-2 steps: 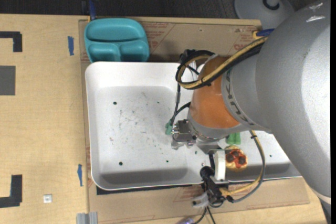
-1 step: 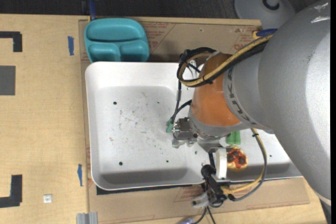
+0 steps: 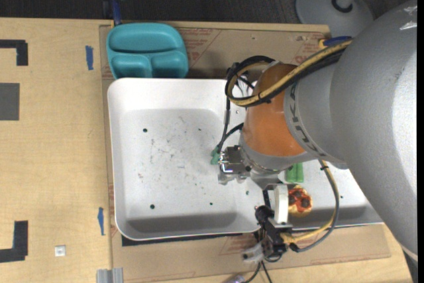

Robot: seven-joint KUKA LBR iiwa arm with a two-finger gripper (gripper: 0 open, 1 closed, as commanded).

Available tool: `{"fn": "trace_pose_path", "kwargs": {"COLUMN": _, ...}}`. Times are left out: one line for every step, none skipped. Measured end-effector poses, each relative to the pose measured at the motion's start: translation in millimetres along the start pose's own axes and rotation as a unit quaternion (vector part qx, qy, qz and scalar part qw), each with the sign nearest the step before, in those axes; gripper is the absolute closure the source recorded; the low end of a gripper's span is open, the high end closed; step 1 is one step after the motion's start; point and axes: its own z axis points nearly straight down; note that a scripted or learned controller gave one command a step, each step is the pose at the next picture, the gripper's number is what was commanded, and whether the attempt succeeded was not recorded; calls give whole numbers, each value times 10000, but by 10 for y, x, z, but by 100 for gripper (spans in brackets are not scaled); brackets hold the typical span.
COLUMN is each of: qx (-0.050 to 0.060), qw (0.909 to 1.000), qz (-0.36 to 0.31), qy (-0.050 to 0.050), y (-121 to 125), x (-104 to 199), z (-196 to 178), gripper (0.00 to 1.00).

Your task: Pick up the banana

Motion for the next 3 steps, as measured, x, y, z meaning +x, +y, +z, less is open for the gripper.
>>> {"fn": "trace_pose_path", "kwargs": {"qx": 20, "qw": 9680, "qz": -2508, "qy": -10, "y": -20, "x": 604, "z": 570, "gripper": 100}}
{"fn": "trace_pose_path", "kwargs": {"qx": 11, "qw": 9682, "qz": -2502, "qy": -8, "y": -16, "x": 608, "z": 472, "gripper": 100}}
{"fn": "trace_pose_path", "kwargs": {"qx": 12, "qw": 9793, "qz": -2024, "qy": -14, "y": -28, "x": 1012, "z": -405, "gripper": 100}}
